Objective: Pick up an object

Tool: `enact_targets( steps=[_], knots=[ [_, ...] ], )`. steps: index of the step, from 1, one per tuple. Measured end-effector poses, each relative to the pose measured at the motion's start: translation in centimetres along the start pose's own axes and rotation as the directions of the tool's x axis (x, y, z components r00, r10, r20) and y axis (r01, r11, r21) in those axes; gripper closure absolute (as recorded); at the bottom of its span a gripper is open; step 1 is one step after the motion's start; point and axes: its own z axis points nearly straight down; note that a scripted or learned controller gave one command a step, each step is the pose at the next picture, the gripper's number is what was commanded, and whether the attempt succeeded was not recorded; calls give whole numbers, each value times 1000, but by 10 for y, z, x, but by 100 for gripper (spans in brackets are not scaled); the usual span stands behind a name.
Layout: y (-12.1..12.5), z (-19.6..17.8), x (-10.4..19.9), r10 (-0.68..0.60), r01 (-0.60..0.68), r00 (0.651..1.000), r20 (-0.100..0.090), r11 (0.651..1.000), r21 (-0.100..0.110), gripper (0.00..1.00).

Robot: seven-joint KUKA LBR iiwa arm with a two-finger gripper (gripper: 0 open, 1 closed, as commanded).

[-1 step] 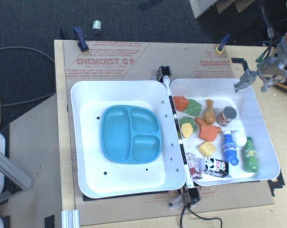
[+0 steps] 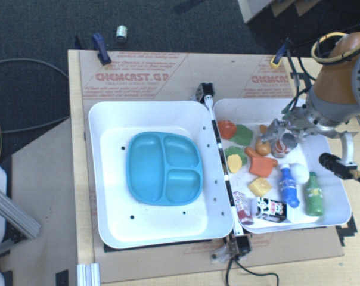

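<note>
The right bin (image 2: 341, 214) holds several small items: a red tomato (image 2: 227, 128), a green piece (image 2: 244, 134), a yellow-green piece (image 2: 234, 160), an orange-red block (image 2: 263, 166), a yellow block (image 2: 260, 187), a blue bottle (image 2: 288, 187) and a green bottle (image 2: 314, 195). My gripper (image 2: 279, 138) is low over the upper middle of this bin. It hangs right above a red-and-white can (image 2: 281, 150) and an orange ball (image 2: 262, 148). The grey wrist hides how it meets them.
The left bin (image 2: 108, 219) carries a blue divided plate (image 2: 164, 168). A black-and-white carton (image 2: 271, 208) and a red packet (image 2: 242, 208) lie at the right bin's near edge. A black clamp (image 2: 205, 91) sits between the bins at the back. Cables (image 2: 296, 70) trail behind the arm.
</note>
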Motion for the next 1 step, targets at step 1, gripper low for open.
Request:
enact_targets(
  steps=[1],
  knots=[
    [-41, 29, 21, 0, 0, 1000, -3, 1000, 5, 0]
  ],
)
